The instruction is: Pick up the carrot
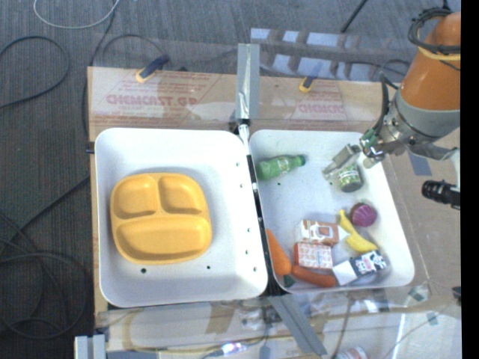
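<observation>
On the bench, two shallow white bins sit side by side upon a brown cardboard sheet (172, 99) printed with faded reddish lettering, too pale to read with certainty.

Left bin (135, 144): one yellow compartment plate (160, 217), three sections, lying flat, left of centre. Bare white floor surrounds it on every side, widest toward the right wall.

Right bin (397, 230), contents:
- Green bottle (280, 165), lying on its side at the far left corner, cap pointing right.
- Carrot (278, 254), orange, lying along the left wall at the near end, tip toward the far side; a second orange piece (314, 277) lies just beside it along the near wall.
- Two small cartons (318, 244), red and white print, text too small to read, side by side in the near half.
- Banana (356, 235), yellow, right of the cartons.
- Purple round item (364, 215), touching the banana's far end.
- Black-and-white carton (364, 266) at the near right corner.
- Small jar or can (349, 177), near the far right wall.

Gripper (344, 161): grey, hanging over the far right part of the right bin, just above the jar; whether its fingers are spread or closed cannot be told. It is well apart from the carrot.

Open floor in the right bin lies through the middle, between bottle and cartons.
</observation>
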`<state>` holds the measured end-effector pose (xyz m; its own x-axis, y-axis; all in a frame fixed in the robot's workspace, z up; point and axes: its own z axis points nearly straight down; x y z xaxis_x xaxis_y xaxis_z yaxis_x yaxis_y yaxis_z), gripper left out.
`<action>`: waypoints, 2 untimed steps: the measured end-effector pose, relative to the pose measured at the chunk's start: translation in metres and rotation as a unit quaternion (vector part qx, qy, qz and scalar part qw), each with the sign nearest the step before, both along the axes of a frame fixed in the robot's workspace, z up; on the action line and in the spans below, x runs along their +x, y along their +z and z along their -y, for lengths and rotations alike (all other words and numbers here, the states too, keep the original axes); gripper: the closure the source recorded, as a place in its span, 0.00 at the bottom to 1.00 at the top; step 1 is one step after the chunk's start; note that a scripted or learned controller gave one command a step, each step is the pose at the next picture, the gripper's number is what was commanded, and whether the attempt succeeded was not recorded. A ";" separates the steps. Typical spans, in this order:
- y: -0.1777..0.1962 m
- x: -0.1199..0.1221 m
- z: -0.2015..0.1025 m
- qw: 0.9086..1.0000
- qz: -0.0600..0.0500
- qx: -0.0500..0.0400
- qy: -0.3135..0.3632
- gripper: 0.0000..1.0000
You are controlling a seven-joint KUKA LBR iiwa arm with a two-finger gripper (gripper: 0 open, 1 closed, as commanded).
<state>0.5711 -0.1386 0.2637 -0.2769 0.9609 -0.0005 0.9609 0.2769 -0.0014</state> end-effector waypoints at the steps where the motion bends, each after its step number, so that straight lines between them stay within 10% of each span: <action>1: 0.101 -0.040 -0.044 0.986 0.001 0.000 0.168 0.00; 2: 0.170 -0.018 -0.078 0.978 0.000 -0.001 -0.210 0.00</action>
